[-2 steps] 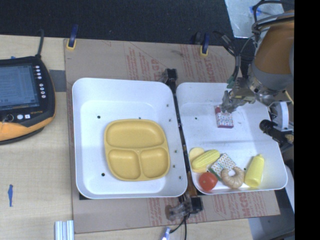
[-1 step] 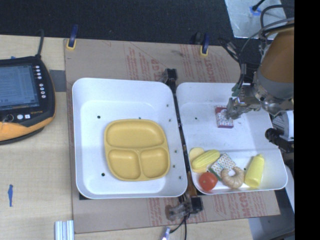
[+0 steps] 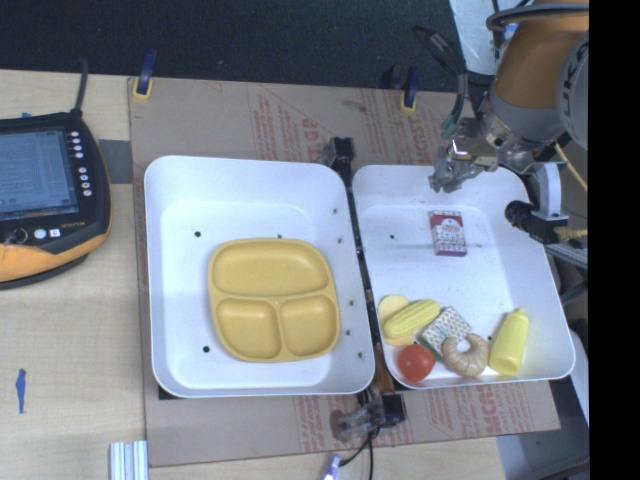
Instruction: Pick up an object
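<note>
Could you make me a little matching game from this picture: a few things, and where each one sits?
Things:
1. yellow tray
2. red box
3. tomato
4. claw

Places:
A. near edge of the right bin
B. over the right bin's far edge
C. in the left bin
D. alone, mid right bin

Pairs: 1-C, 2-D, 3-A, 4-B

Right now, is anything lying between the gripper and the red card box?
No. In the camera view, only bare white bin floor separates the gripper from the red card box.
</note>
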Available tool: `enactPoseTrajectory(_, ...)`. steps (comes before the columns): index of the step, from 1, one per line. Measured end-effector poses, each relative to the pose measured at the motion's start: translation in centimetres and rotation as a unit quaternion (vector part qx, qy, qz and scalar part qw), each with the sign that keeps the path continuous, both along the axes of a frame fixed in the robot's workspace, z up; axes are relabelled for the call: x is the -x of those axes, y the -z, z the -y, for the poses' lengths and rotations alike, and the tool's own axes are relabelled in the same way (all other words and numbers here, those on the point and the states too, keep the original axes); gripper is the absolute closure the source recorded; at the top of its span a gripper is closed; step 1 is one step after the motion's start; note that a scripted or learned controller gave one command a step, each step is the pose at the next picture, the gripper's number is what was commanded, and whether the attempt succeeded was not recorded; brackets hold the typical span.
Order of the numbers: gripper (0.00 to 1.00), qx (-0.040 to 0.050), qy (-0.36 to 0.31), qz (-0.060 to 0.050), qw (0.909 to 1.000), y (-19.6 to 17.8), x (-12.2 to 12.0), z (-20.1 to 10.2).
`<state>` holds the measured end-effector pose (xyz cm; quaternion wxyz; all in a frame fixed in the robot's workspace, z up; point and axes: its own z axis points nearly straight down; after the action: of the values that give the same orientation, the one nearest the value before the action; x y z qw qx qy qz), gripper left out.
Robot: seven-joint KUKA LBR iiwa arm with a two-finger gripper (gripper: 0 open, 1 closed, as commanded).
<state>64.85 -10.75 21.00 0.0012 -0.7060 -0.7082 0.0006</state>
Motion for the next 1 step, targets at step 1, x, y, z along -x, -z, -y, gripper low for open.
enactPoseTrajectory(1, 1.00, 0.0007, 0.000, 0.000, 1.0000, -1.00, 5.93, 2.49)
